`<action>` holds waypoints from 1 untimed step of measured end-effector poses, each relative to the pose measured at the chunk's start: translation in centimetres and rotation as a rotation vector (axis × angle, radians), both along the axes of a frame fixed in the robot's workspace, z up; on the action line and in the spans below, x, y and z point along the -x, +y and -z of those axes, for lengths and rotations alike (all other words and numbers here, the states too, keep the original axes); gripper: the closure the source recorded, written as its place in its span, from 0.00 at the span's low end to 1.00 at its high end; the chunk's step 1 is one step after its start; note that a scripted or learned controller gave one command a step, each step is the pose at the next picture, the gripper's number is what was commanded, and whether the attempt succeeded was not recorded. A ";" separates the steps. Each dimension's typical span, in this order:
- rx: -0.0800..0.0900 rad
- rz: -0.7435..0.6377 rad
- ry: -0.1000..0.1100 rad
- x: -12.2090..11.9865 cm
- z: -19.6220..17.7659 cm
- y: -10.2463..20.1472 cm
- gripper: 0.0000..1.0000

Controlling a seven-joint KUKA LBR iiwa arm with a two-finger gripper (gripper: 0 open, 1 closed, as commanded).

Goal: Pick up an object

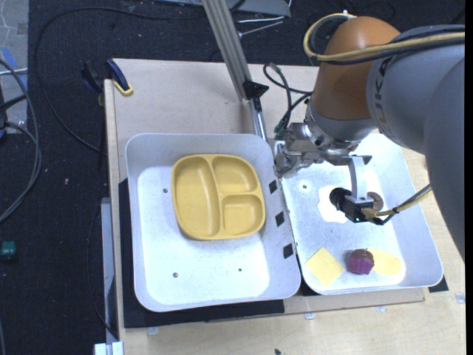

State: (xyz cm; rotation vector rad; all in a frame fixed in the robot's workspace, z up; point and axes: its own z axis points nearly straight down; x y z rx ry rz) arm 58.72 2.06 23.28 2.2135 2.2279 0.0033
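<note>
My gripper (284,160) hangs over the upper left corner of the right bin (414,191), close to the wall shared with the left bin. In the right bin's front part lie a yellow wedge-shaped block (324,266), a small purple round object (360,261) and a flat pale yellow piece (389,265) just right of it. All three rest on the bin floor, well in front of the gripper and apart from it. The arm's grey body and orange band cover the bin's far right side.
The left bin (148,265) holds a yellow divided plate (219,196) in its upper middle. A slanted metal pole (229,43) rises behind the bins. Black clips sit along the wall between the two bins.
</note>
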 end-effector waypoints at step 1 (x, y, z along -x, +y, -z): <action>0.000 0.000 -0.001 -1.8 -0.8 5.4 1.00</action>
